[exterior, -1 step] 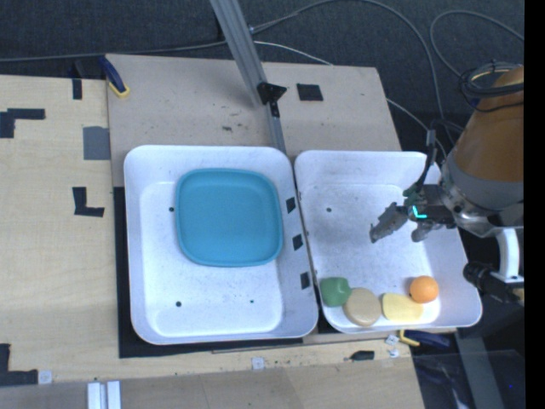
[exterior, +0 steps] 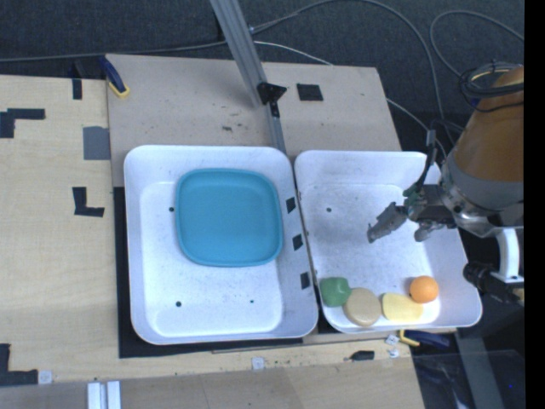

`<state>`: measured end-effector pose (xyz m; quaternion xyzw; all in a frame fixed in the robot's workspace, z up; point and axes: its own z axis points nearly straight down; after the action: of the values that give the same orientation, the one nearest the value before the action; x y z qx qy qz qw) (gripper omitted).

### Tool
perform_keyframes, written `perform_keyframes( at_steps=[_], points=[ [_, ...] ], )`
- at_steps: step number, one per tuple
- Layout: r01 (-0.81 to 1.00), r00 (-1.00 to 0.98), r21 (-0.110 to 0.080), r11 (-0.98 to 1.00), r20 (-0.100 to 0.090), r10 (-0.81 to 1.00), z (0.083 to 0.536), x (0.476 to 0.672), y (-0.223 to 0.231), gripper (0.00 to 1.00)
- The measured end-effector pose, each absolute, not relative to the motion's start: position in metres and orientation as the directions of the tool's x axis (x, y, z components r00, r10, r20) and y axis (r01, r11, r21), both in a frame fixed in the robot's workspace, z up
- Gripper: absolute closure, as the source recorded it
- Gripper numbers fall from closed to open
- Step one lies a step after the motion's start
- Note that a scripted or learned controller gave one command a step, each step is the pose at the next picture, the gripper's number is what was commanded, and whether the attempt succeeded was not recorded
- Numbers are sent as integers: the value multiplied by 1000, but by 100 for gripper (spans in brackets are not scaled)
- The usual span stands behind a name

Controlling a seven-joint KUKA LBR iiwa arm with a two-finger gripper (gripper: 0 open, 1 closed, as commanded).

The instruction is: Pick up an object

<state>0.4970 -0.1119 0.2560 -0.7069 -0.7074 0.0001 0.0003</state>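
Four small objects lie in a row along the front wall of the right bin (exterior: 358, 170): a green piece (exterior: 335, 290), a beige rounded piece (exterior: 364, 306), a yellow piece (exterior: 400, 307) and an orange ball (exterior: 423, 289). My gripper (exterior: 403, 229) hangs over the middle right of this bin, above and behind the row, apart from all four. Its fingers are spread open with nothing between them. The grey arm with its orange band (exterior: 502, 135) comes in from the right.
The left bin (exterior: 145, 228) holds a blue square plate (exterior: 228, 216). A grey metal post (exterior: 247, 45) slants up from between the bins at the back. Cables trail over the dark floor behind the bench.
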Motion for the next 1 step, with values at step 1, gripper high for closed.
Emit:
perform_keyframes(
  at_steps=[1],
  points=[
    [1000,-1,0,1,0,1000,204,506,-110,0]
  ],
)
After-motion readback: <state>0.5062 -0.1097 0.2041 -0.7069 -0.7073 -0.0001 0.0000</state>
